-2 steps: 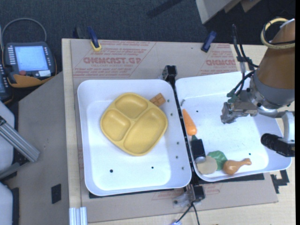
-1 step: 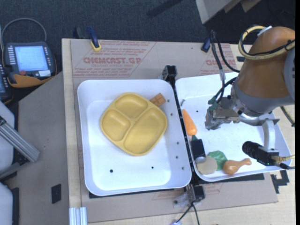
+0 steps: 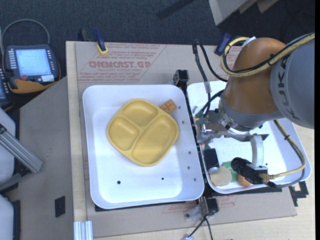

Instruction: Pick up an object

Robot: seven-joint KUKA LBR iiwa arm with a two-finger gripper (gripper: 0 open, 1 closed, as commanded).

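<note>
Down in the right bin (image 3: 282, 146), at its corner nearest the counter's (image 3: 75, 109) lower edge, the loose objects lie bunched together. A small black block (image 3: 211, 158) lies against the bin's left wall. Just below it is a pale round piece (image 3: 220, 177), with a green scrap (image 3: 227, 164) touching it and an orange piece (image 3: 243, 182) just to the right.

The gripper (image 3: 206, 132) hangs over that bin's left wall, just above the black block. The wrist hides it from this slant, so I cannot tell whether it is parted or closed, and nothing can be seen held. The grey and orange arm (image 3: 255, 79) covers the bin's upper half, leaving only a bare strip of white floor toward the counter's right edge.

The left bin (image 3: 100, 134) sits beside it, their walls touching. A yellow divided plate (image 3: 143, 132) lies flat in its upper middle. A small brown block (image 3: 168, 105) rests at the plate's upper right rim, near the shared wall. Open white floor runs along this bin's left wall and across its whole lower half. Bare counter shows as a narrow margin on the left and along the top edge.
</note>
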